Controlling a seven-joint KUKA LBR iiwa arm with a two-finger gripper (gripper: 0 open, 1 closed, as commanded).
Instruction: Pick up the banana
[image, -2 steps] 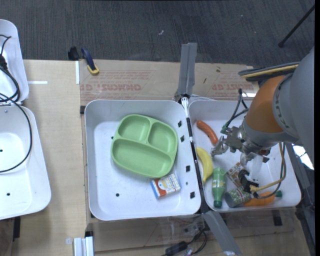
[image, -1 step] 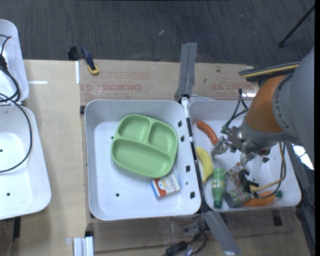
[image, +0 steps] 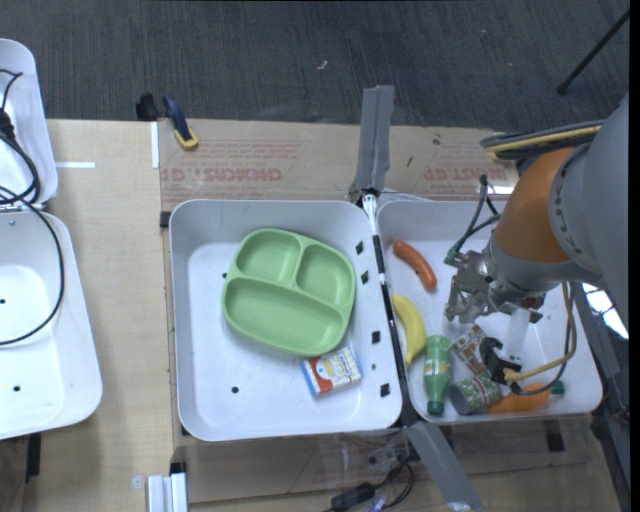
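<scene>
- Just left of the claw (image: 468, 303), the curved yellow banana (image: 408, 326) lies flat on the floor of the right-hand shallow white bin (image: 432, 228), hard against the divider wall it shares with the left-hand shallow white bin (image: 190, 330).
- Whether the claw is open or closed cannot be told from this slanted overhead angle; nothing is seen gripped in it.
- The claw hangs low in the right bin, beside the banana and not touching it, which suggests an approach to a grasp not yet made.
- The banana's long axis runs from the far side of the bin toward the near side; its upper tip points away, its lower tip toward the viewer, and the curve bows toward the claw.
- Beyond the claw and to its left lies a small orange-red sausage-shaped toy (image: 415, 265).
- Nearer the viewer, a green plastic bottle (image: 436, 373) stands just beside the banana's lower tip, crowding that end; the wall crowds its far edge too.
- Well to the claw's left, the other bin holds a green three-compartment plastic plate (image: 289, 292) and a small printed carton (image: 331, 371), both clear of the task.
</scene>
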